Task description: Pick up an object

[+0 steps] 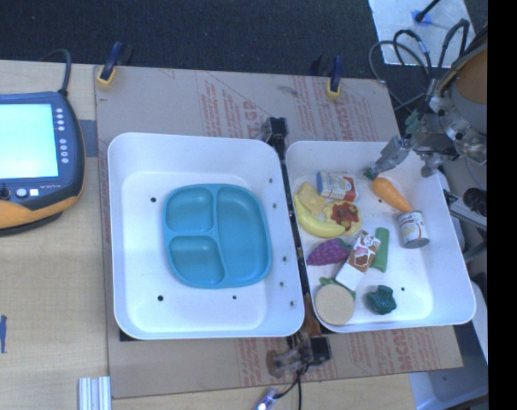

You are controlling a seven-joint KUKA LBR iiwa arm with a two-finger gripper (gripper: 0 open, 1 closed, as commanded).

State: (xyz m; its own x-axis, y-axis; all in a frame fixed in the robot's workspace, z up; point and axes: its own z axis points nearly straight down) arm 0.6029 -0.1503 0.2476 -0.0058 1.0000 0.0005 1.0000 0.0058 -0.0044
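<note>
The right white bin (450, 293) holds several toy foods. An orange carrot (391, 194) lies near its far right corner, with a small tin can (411, 229) just below it. Further left are a yellow banana (314, 216), a white packet (335, 184), purple grapes (328, 251), a small carton (361, 259), a dark green piece (380, 299) and a round tan disc (333, 304). My gripper (409, 162) hangs over the bin's far right corner, just above the carrot. Its fingers (389, 158) are spread open with nothing between them.
The left white bin (134, 306) carries a blue divided plate (215, 233). A control pendant with a lit screen (27, 152) lies on the bench at far left. Clamps (110, 65) grip the board's far edge, and cables (416, 45) loop behind the arm.
</note>
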